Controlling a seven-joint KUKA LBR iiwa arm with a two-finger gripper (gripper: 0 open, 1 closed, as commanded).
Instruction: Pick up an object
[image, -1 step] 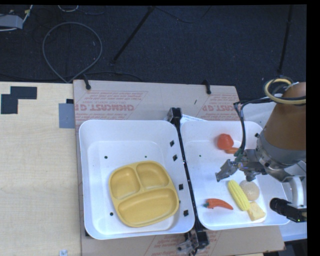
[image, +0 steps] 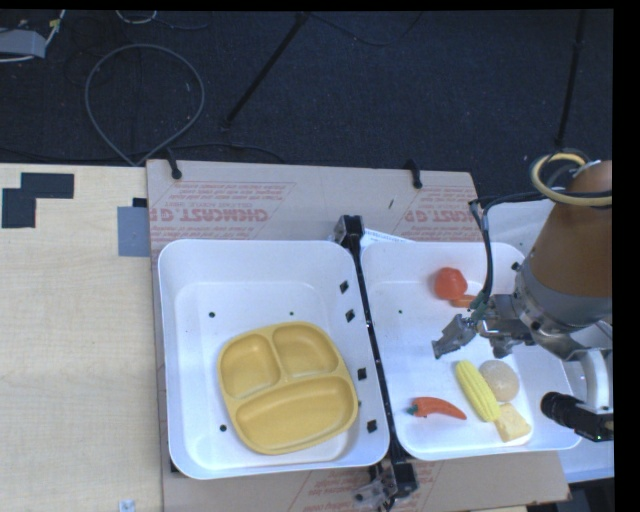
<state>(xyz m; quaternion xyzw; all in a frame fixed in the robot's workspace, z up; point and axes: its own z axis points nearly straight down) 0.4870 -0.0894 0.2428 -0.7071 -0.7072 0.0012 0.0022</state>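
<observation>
The right bin holds several toy foods. An orange-red piece lies near its back. At the front are a yellow corn cob, a pale round piece, a pale yellow block and a small red chili pepper. My gripper hangs over the middle of this bin, just behind the upper end of the corn cob and below the orange-red piece. Its fingers stand open with nothing between them.
In the left bin lies a yellow divided plate. A black divider joins the two bins. Cardboard lies under the bins, and the grey arm covers the right bin's right side.
</observation>
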